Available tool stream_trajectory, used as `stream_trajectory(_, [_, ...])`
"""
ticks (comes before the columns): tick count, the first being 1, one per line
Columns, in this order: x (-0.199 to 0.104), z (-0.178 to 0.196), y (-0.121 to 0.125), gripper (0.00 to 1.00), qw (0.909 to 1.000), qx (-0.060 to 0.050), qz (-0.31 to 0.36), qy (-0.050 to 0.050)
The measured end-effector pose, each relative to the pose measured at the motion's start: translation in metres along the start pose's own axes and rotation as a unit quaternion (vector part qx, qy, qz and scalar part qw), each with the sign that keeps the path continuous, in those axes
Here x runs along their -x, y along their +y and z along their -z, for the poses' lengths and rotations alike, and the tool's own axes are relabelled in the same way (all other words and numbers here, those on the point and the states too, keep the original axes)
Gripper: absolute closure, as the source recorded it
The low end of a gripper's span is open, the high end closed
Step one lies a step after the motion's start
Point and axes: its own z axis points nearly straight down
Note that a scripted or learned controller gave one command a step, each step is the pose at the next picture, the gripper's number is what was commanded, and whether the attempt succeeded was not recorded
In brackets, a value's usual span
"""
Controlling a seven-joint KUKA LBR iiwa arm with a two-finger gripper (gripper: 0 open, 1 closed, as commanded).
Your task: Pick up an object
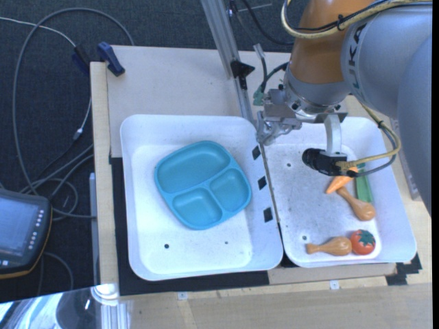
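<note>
At the upper left corner of the right bin (296,204), by the shared rim, the gripper (273,130) hangs; released or clenched, I cannot tell. The tomato (363,242), carrot (337,184) and drumstick (328,247) lie well apart from it, so closing here likely grabs nothing, or clips the rim.

A pale worktop (171,81) carries two shallow white bins side by side, the left bin (206,252) touching the right bin (302,197). Small black tabs (261,182) sit along their shared edge. An aluminium post (218,19) rises slantwise behind them. A blue clamp (111,57) grips the worktop's far left corner. Thin cables (41,40) loop over the dark floor (158,5) toward a screened device (20,232).
</note>
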Motion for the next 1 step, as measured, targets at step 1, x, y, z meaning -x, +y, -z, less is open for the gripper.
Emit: stream_trajectory(1, [-0.0573,0.0019,0.0101,1.00,1.0000,0.003,0.001,0.000])
